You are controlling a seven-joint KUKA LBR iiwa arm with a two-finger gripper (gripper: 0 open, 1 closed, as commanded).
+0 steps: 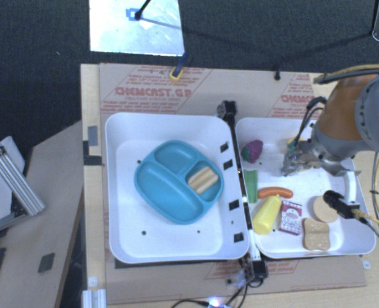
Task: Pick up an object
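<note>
Gripper (294,161) low over right bin (362,236), near its back edge; fingers' spread: cannot tell. Nearest candidate, purple toy (252,149), lies just beside, toward bin divider; toy sausage (275,192) nearer front. Risk: descent lands on bare floor between them, closes on nothing.

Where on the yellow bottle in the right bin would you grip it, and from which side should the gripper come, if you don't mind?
The yellow bottle lies flat and tilted, close to the bin's left wall, with the red box right beside it. I would probably come straight down from above and close across its wide middle body, fingers set crosswise to its long axis, as side approaches look crowded.
</note>
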